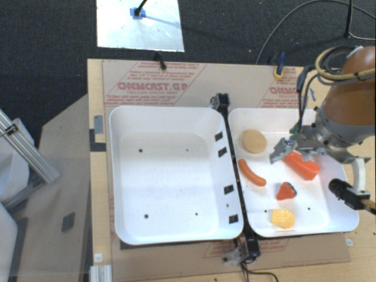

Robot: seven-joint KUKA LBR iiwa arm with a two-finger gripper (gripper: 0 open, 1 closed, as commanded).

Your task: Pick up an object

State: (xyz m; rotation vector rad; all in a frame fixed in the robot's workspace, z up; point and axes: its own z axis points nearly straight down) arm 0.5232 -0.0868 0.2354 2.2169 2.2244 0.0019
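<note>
Reaching in from the right, the grey arm [352,107] is seen hanging over the right-hand bin [329,213], while the left-hand bin [170,181] lies beside it, the two divided by a black-clipped seam. At the arm's lower end the gripper [292,148] is poised at the far middle of the right bin; how far its fingers are parted cannot be told from this slanted view, and nothing can be seen held between them. An orange-red carrot-like piece [303,165] is found just beside the gripper, to its near right and partly under the wrist, its long axis running from far left to near right. It is judged the closest candidate, so that only a short drop and a slight shift toward the near right would be called for. A round tan biscuit [254,141] lies to the gripper's left. A sausage [252,173] is laid aslant toward the seam, nearer the viewer. A strawberry [286,191] sits nearer still, and a yellow corn piece [282,218] is placed nearest, well apart from the tool.
</note>
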